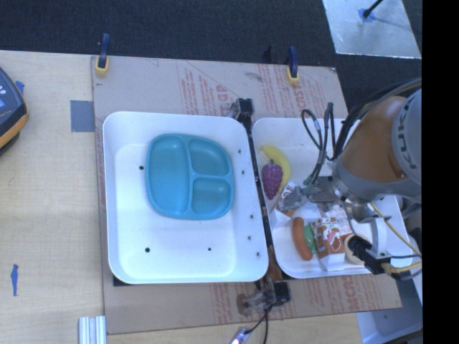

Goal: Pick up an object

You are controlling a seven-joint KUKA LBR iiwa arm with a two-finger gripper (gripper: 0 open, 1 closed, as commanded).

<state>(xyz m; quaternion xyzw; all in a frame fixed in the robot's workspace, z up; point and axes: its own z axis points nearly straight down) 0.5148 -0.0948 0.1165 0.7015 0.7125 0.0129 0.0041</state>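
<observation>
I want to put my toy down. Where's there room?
Bare floor in the left white bin, in front of the blue divided plate. The right white bin is crowded: yellow banana, purple grapes, hot dog, packets.

Overhead cam — slanted, both bins (179, 264)

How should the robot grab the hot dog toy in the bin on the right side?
Probably grip the hot dog across its narrow middle, coming straight down from above. It lies flat in the right bin, long and thin, running roughly top to bottom in the view, so fingers closing across its short width should fit. A packet sits close on its right, so that side looks tight; the left side looks freer.
</observation>
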